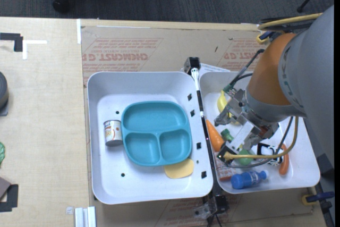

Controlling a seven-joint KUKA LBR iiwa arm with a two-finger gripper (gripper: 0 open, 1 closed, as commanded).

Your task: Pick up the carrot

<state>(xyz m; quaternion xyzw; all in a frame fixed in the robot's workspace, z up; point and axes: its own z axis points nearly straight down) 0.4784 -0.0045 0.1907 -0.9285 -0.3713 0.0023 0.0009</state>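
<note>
The orange tapered plastic carrot [214, 135] lies in the right-hand shallow white bin [276, 187], hard against that bin's left wall, its length running near to far along the divider. The grey arm with the orange band [281, 77] reaches in from the right and hangs over the middle of this bin, with the claw [236, 127] just right of the carrot. Its own body hides its tips, so I cannot tell whether it is spread or pressed together, and nothing shows the carrot in its grip.

The step in hand looks like the approach. To do it well, the claw should shift left until it is centred over the thicker part of the carrot, and turn so that it closes across the carrot's width, not along it. The wall is the difficulty: one side of the claw must slip down between carrot and wall, so a slow, straight descent is wise.

There is clutter close by: a blue plastic bottle [247, 179] nearer, a green piece [245, 156] just right, and a yellow piece [223, 101] farther. A slim orange piece [284, 163] at the right could be mistaken for the target. The left bin [90, 114] with its teal divided plate [156, 133] plays no part
</note>
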